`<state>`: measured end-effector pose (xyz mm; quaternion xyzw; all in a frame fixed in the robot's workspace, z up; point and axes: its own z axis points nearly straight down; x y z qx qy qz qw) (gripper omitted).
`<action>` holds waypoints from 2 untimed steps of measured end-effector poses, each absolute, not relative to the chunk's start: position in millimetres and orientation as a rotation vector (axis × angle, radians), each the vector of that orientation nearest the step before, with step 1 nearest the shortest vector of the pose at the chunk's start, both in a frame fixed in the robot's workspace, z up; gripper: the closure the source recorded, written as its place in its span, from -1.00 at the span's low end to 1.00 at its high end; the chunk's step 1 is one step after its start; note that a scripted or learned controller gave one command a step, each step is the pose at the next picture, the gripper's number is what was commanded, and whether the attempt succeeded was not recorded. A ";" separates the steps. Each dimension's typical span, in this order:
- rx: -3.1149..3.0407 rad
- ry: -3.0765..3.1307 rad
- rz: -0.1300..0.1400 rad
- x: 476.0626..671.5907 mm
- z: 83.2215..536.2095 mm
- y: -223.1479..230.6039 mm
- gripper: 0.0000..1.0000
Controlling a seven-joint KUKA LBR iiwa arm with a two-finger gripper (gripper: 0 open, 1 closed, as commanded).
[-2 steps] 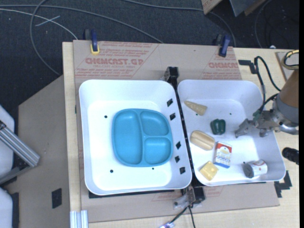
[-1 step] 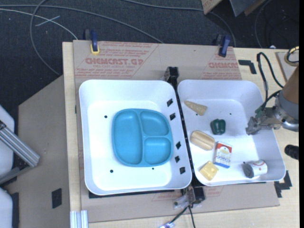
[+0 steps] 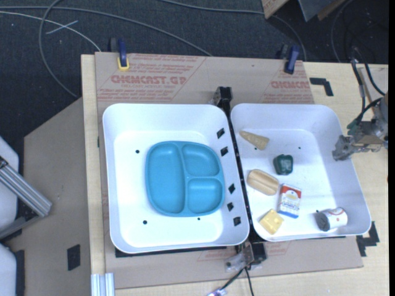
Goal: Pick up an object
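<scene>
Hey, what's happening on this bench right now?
A robot arm's gripper sits at the right rim of the right bin, above none of the objects. That bin holds small items: a green piece, a bread roll, a small carton, a yellow wedge and a can. The left bin holds a blue divided plate.

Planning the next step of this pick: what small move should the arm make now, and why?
Probably swing the gripper inward over the right bin. It sits at that bin's outer rim, while the can, carton and green piece lie inside, untouched.
</scene>
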<state>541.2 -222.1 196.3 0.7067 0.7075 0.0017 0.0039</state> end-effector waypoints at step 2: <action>2.218 2.229 0.003 539.3 211.1 -177.0 1.00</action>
